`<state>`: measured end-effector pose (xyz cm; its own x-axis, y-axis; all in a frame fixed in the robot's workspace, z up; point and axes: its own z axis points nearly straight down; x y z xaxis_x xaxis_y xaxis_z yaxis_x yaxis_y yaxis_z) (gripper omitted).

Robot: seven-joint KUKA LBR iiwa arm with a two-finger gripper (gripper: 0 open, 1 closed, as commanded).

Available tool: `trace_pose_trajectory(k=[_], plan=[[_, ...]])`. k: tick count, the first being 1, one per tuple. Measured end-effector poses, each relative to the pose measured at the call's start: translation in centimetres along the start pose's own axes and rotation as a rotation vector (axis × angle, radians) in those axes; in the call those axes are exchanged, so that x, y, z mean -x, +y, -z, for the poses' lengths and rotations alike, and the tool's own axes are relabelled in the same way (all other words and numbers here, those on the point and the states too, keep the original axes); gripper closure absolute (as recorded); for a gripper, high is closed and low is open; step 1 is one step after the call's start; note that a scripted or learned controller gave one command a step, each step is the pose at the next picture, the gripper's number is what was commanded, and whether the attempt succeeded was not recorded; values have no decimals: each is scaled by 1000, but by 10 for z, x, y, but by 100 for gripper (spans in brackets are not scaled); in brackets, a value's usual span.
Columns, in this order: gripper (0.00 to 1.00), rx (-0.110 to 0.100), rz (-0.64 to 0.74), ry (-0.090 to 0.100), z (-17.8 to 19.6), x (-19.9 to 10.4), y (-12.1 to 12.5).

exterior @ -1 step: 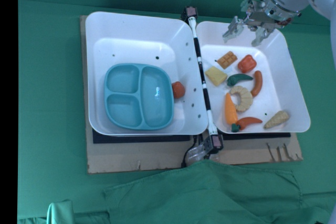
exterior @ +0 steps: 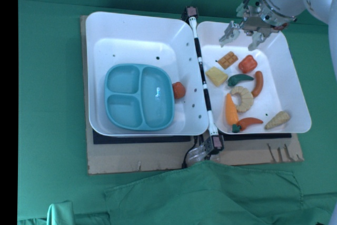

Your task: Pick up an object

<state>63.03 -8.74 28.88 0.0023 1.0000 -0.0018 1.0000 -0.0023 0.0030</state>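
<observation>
Just below the open, empty hand (exterior: 243, 35), apart from it, lies the waffle piece (exterior: 227, 59).

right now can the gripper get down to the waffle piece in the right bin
Probably yes. The gripper hangs open over the far end of the right bin, and the waffle piece lies just below it with its top bare. The red pepper and yellow cheese block sit close but apart.

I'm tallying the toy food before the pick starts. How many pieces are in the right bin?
8 in the right bin: waffle, red pepper, cheese block, green chili, sausage, shrimp, carrot, red chili, corn. Correction: 9.
</observation>
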Motion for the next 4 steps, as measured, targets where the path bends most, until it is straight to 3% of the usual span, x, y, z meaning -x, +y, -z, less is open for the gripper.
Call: trace_pose_trajectory(k=[1, 2, 3, 4], plan=[[0, -6, -9, -2, -70, 70, -38], [0, 7, -2, -3, -107, 102, 16], [0, -14, 5, 0, -107, 100, 70], [100, -13, 5, 8, -93, 96, 70]])
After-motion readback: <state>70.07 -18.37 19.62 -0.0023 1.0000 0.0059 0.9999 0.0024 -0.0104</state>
